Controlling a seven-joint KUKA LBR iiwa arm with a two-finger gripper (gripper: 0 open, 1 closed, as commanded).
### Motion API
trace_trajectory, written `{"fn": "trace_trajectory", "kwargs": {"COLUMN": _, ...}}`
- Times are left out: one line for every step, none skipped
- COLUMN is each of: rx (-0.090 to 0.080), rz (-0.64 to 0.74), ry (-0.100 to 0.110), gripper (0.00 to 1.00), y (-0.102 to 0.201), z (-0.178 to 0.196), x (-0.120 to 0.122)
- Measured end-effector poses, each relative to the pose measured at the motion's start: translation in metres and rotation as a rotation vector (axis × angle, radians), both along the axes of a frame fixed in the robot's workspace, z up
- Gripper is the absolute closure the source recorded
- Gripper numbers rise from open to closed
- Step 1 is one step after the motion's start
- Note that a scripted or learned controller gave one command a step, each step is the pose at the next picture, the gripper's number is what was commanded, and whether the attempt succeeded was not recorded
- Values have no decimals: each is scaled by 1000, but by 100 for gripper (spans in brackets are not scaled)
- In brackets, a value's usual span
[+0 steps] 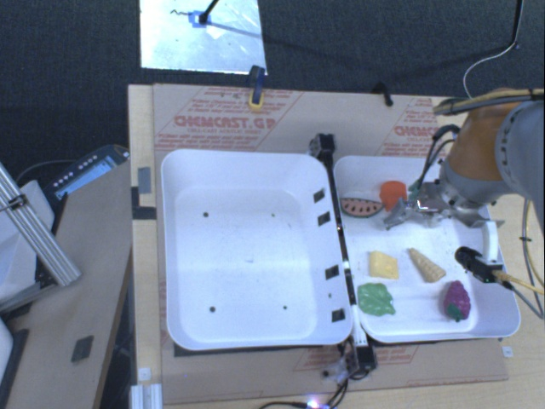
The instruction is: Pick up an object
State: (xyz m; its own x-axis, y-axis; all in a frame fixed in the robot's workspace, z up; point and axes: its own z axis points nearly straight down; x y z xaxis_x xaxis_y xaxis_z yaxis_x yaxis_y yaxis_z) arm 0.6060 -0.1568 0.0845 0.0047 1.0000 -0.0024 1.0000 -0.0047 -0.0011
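Right now the arm [498, 147] comes in from the right edge of the frame, grey with its orange band showing just above the wrist, and bends down over the right-hand bin [502, 309]. Its gripper [400, 217] sits low in the upper part of that bin, metal tip pointing toward the left, close beside an orange-red round object [392, 192] and near a watermelon slice [361, 206] that lies against the bin's upper left wall. Whether the pincer is spread or closed I cannot tell from this angle, and nothing can be seen caught in it.

Further down the same bin, four more toy pieces lie apart from one another: a yellow cheese wedge [383, 265] in the middle, an ice-cream cone [427, 265] just to its right, a green leafy piece [375, 299] at the lower left corner, and a purple bunch of grapes [456, 300] at the lower right. None of them touches the gripper.

The left-hand bin [183, 228] takes up the middle of the frame, and black clips run along the seam where the two bins meet. Both bins rest on a brown board [221, 118] with red lettering. At the upper left of the frame a shiny square sheet [170, 32] lies on the dark floor, and a yellow clamp [256, 99] holds the board's top edge.
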Motion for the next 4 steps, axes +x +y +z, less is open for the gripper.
{"fn": "trace_trajectory", "kwargs": {"rx": 4, "rz": 5, "ry": 2, "gripper": 0, "y": 23, "z": -1, "x": -42}}
{"fn": "trace_trajectory", "kwargs": {"rx": 5, "rz": 9, "ry": 2, "gripper": 0, "y": 69, "z": -1, "x": -88}}
{"fn": "trace_trajectory", "kwargs": {"rx": 2, "rz": 7, "ry": -4, "gripper": 100, "y": 66, "z": 11, "x": -84}}
{"fn": "trace_trajectory", "kwargs": {"rx": 5, "rz": 17, "ry": -11, "gripper": 100, "y": 139, "z": 105, "x": -82}}
